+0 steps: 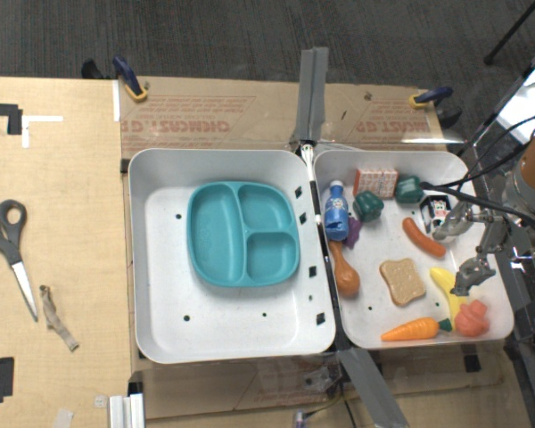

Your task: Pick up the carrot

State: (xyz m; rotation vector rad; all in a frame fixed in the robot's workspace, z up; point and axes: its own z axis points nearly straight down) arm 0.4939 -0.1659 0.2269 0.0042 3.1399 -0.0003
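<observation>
The carrot (412, 330) lies near the front wall of the right bin (361, 328), its long axis running almost left to right: the orange tip points left and the green stub right, just beside a peach-coloured toy (472, 318). The gripper (464, 252) hangs above the bin's right side, up and to the right of the carrot and apart from it (a yellow piece (442, 281) lies between them). Its fingers stand spread with nothing between them.
</observation>
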